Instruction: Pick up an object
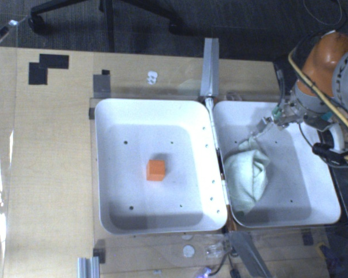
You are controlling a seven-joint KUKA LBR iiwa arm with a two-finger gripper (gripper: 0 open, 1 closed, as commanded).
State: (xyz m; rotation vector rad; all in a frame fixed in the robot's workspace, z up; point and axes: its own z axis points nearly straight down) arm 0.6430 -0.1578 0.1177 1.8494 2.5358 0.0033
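Observation:
A small orange cube (156, 170) lies near the middle of the left bin (113, 155). A crumpled white cloth (247, 175) sits in the right bin (304, 184), against its left wall. My gripper (265, 125) hangs over the upper part of the right bin, slanting down and to the left from the wrist. Its tip is just above and to the right of the cloth's upper edge. Whether it touches the cloth is unclear at this size.
A metal divider post (209, 68) stands at the back between the two bins. Black cables (330, 149) loop along the right bin's right side beneath the arm's orange band (325, 59). Wooden benchtop (46, 172) lies left of the bins.

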